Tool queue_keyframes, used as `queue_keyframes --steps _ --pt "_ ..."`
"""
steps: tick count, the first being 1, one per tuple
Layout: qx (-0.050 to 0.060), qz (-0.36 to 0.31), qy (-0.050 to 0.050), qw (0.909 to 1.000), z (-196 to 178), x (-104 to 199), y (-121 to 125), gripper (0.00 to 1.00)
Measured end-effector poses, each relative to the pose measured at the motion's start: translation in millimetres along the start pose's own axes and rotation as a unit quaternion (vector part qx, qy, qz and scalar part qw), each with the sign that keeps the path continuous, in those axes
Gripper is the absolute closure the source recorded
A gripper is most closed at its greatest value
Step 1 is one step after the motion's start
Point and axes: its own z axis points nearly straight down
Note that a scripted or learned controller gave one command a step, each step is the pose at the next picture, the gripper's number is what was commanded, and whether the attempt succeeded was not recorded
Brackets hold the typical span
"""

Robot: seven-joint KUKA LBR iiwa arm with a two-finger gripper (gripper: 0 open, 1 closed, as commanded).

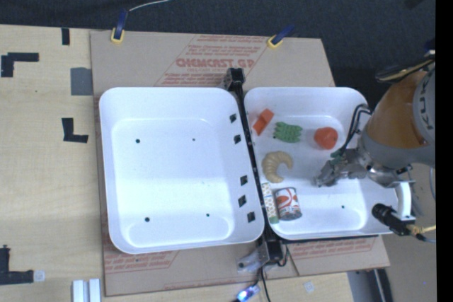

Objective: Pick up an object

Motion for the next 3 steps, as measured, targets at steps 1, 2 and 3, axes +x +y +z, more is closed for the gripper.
queue_keyframes --steps 1,2,3 --pt "-0.005 -0.008 0.003 1.0 -91.5 135.6 21.9 1.0" --pt "-0.007 -0.004 0.001 1.0 -202.7 179.5 64.1 1.0" --pt "0.002 -0.002 0.001 1.0 -199.3 232.1 14.1 1.0"
